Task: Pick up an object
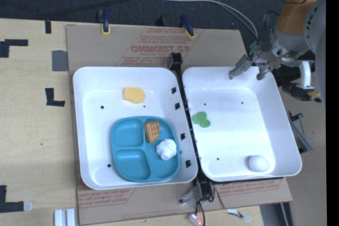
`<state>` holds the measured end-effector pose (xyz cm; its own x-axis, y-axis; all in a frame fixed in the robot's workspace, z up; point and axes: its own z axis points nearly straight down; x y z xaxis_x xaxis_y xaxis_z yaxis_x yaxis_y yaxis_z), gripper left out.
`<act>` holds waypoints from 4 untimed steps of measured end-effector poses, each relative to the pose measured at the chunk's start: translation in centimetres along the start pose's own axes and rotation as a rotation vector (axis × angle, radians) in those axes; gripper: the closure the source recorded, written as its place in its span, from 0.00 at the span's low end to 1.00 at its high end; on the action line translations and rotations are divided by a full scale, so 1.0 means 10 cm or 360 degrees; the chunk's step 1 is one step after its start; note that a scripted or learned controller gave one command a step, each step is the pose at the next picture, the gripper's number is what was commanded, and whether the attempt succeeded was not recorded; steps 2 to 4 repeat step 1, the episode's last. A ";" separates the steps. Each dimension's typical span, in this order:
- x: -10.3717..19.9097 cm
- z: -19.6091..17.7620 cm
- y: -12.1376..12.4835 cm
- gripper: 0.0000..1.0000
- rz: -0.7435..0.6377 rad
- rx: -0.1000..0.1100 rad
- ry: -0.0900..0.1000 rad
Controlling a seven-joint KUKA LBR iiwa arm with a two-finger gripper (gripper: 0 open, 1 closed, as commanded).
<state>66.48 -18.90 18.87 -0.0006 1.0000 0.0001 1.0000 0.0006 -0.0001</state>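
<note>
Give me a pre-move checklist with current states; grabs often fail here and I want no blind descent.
1. Gripper fingers spread, nothing between them: ok.
2. Gripper over a target: not ok; it hangs at the right bin's far rim.
3. Green object free of neighbours: ok.
4. White ball free: ok, though near the front wall.
5. Cable snagging the arm: cannot tell.

A single fixed camera is looking down at a slant on the pale wooden tabletop point(32, 114), taking in both shallow white plastic bins point(85, 114) from moderate height.
</note>
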 end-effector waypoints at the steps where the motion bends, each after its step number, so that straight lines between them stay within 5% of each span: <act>1: 0.56 -0.52 -0.43 0.00 -0.0006 -0.0009 0.0000; 4: 0.56 -0.52 -0.43 0.00 -0.0006 -0.0009 0.0000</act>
